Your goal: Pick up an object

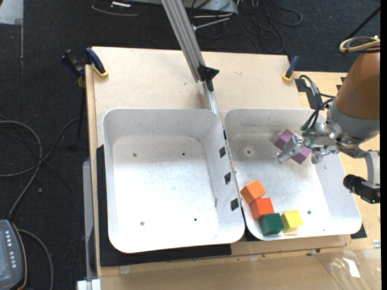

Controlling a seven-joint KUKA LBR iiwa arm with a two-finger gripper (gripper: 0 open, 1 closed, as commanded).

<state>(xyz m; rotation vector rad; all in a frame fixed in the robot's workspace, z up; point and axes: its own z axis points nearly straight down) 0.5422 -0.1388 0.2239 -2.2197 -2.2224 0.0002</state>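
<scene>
Pale particleboard desk, speckled, standing on dark carpet with loose black cables around it. Blue and yellow clamps sit at the far corners, and a slanted aluminium rail runs down from the top to the gap between the bins.

Two shallow white plastic bins with rounded corners sit side by side, rims touching. The left bin has a dusty speckled floor. In the right bin, the near-left corner holds a cluster of four small cubes: orange cube, red cube touching it, green cube, and yellow cube beside the green one. All four are matte with sharp edges.

The grey arm with its orange band comes in from the right, over the right bin's far-right rim. The hand is low over the far half of the right bin, with the purple block at its fingertips and part of the block hidden behind the metal fingers. Cannot tell whether the fingers are pinching it or only beside it.

Open floor in the right bin between the hand and the cube cluster; those are well apart. The far-left part of that bin is also free.
</scene>
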